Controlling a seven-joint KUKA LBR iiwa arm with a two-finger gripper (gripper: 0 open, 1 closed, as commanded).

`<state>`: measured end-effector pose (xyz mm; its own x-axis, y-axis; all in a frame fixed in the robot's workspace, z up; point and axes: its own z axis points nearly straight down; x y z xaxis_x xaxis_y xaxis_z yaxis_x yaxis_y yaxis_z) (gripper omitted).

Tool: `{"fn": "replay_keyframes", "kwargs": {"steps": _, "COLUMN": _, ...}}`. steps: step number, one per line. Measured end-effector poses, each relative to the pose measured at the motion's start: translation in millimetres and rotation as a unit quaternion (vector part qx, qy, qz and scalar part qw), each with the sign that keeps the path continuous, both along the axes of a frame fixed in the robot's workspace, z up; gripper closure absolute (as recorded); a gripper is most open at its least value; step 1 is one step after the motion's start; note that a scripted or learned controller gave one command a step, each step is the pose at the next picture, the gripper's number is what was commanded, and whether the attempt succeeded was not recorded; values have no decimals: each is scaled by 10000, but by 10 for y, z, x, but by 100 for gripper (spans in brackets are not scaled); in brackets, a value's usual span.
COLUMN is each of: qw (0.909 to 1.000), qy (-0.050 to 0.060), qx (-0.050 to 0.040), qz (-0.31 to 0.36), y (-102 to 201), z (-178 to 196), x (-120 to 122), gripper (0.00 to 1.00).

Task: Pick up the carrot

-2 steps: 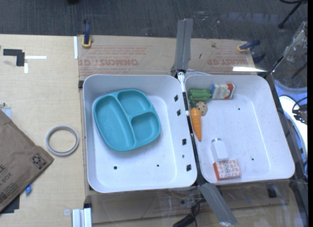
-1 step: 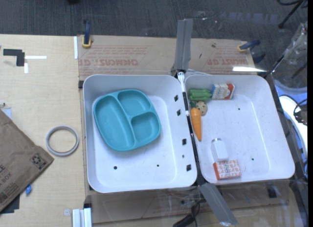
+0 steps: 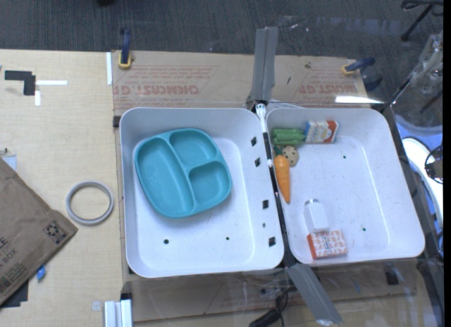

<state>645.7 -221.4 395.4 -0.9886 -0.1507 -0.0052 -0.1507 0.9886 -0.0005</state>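
— Where is the carrot (image 3: pixel 282 177)?

— In my right bin (image 3: pixel 394 199), lying against its left wall, green top toward the far end and tip pointing to the near edge.

— What crowds it?

— A small tan cookie (image 3: pixel 288 155) touches its top end. Just beyond that lies a green vegetable (image 3: pixel 287 136), and beside it a red and white carton (image 3: pixel 320 132). Nearer the front, a little apart from the tip, sits a white block (image 3: pixel 316 215), and in front of that an orange and white packet (image 3: pixel 328 244). The divider between the bins hugs the carrot's left side.

— And the other bin?

— The left bin (image 3: pixel 141 241) holds a blue sectioned plate (image 3: pixel 182 171), turned at an angle.

— Your pincer?

— I cannot tell how it stands from here.

— The bench?

— Pale wood, with a roll of tape (image 3: pixel 89 201) and a brown cardboard box (image 3: pixel 25 234) at the left, printed cardboard (image 3: pixel 183 82) behind the bins under two clamps (image 3: pixel 125 51), and dark carpet (image 3: pixel 211 1) beyond.
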Motion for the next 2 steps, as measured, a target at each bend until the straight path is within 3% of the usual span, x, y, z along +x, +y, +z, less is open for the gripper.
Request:
{"fn": "replay_keyframes", "kwargs": {"steps": 1, "qw": 9970, "qy": -5, "qx": -5, "qz": 773, "y": 6, "z": -71, "x": 148, "gripper": 100}}
{"fn": "replay_keyframes", "kwargs": {"steps": 2, "qw": 9772, "qy": -10, "qx": -9, "qz": 2121, "y": 4, "z": 43, "x": 147, "gripper": 100}}
